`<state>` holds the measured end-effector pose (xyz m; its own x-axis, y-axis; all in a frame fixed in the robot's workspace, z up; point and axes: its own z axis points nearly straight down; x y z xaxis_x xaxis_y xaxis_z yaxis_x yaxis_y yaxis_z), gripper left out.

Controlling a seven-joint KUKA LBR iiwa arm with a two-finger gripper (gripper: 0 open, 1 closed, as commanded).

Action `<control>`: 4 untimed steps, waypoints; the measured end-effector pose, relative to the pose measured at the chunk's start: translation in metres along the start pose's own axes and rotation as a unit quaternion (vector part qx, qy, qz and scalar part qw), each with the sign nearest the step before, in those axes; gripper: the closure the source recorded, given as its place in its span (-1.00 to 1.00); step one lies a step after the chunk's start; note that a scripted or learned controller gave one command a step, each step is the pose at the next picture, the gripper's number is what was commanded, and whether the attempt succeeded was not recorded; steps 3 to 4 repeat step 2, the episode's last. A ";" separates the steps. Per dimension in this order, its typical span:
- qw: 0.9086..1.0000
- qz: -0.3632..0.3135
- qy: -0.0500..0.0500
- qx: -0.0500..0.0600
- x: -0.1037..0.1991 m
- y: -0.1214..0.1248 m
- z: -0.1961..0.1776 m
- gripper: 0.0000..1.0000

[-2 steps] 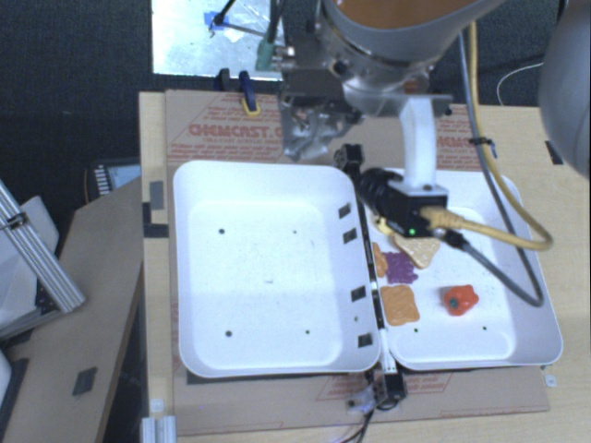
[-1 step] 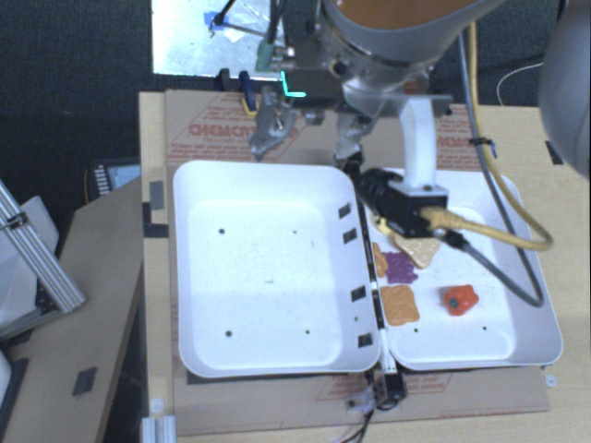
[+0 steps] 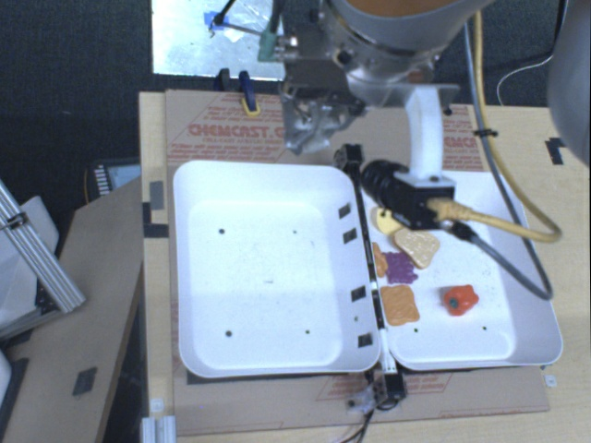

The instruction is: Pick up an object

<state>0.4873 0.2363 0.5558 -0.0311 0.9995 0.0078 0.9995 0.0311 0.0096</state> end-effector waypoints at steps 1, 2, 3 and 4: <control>1.000 -0.001 0.000 0.000 0.000 0.000 0.000 -1.00; 1.000 -0.002 0.001 -0.001 0.000 0.000 -0.011 1.00; 1.000 -0.002 0.001 -0.001 0.000 0.000 -0.011 1.00; 1.000 -0.002 0.001 -0.001 0.000 0.000 -0.011 1.00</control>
